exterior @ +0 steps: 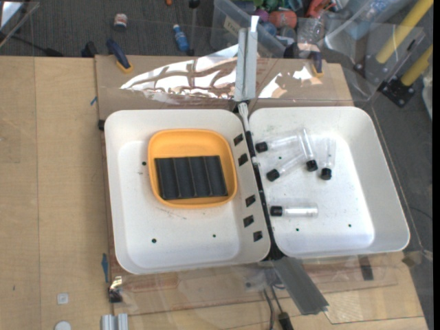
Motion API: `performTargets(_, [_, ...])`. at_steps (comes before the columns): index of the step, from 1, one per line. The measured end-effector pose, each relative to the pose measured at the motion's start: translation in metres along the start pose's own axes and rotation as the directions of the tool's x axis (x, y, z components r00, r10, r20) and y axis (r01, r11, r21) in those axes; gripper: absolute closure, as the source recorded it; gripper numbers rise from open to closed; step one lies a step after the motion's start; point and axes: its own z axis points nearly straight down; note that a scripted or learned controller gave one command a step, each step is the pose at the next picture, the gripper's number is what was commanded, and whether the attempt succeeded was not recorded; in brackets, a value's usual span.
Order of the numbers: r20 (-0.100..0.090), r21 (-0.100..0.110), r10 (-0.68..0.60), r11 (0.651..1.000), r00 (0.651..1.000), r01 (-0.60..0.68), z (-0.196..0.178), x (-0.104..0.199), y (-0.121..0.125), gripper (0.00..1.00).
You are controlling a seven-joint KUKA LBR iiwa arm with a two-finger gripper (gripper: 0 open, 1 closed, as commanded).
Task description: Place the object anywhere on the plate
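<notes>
An orange plate [159, 145] lies in the left white bin [130, 239], and a black ridged block [190, 177] rests on it. In the right white bin [371, 212] lie several clear tubes with black caps: a cluster [297, 153] near the bin's upper left and a single tube [294, 212] lower down, lying flat.
A row of black clips [249, 188] runs along the divider between the two bins. A metal post [245, 64] stands behind the bins at the middle. Clear boxes of coloured items [289, 5] sit beyond the bench at the top right.
</notes>
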Motion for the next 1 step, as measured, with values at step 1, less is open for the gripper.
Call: performTargets(1, [0.001,-0.001,-0.289,0.957,0.957,0.289,0.0004,-0.0002,0.0001,1.0])
